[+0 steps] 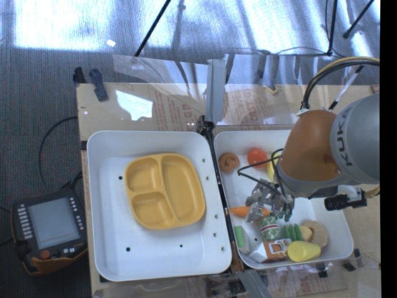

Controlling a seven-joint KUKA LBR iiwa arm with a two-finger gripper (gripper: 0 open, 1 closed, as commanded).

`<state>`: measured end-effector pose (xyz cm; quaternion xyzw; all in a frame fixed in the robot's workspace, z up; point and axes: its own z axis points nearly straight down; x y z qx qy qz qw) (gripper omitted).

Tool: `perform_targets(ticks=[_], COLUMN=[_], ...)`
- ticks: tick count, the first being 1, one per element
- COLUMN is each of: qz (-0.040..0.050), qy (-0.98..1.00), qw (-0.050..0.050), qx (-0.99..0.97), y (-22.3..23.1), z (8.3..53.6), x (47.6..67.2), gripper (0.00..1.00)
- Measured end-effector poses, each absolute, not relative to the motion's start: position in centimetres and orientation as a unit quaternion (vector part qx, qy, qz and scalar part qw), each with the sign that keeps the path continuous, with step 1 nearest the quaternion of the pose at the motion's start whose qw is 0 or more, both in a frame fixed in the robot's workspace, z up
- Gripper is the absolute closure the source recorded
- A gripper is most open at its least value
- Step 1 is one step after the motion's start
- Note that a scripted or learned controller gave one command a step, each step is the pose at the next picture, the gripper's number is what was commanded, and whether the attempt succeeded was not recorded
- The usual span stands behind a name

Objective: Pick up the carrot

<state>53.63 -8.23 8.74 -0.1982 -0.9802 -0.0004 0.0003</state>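
The carrot is a small orange piece lying in the right bin, near its left wall. Its right end runs under my gripper, which hangs low over the middle of that bin at the end of the grey and orange arm. The gripper looks open, its metal fingers spread just above and to the right of the carrot, with nothing held between them.
Around the carrot lie a brown ring, a red tomato, a small can, green pieces, a tan biscuit, a yellow lemon and an orange box. The left bin holds a yellow divided plate.
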Motion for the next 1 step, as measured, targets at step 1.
perform_targets(ticks=[1], qz=[-0.0005], qy=[-0.908], qw=[0.0], qx=[-0.419], y=[-1.75], z=[18.79], x=[49.72], gripper=[1.0])
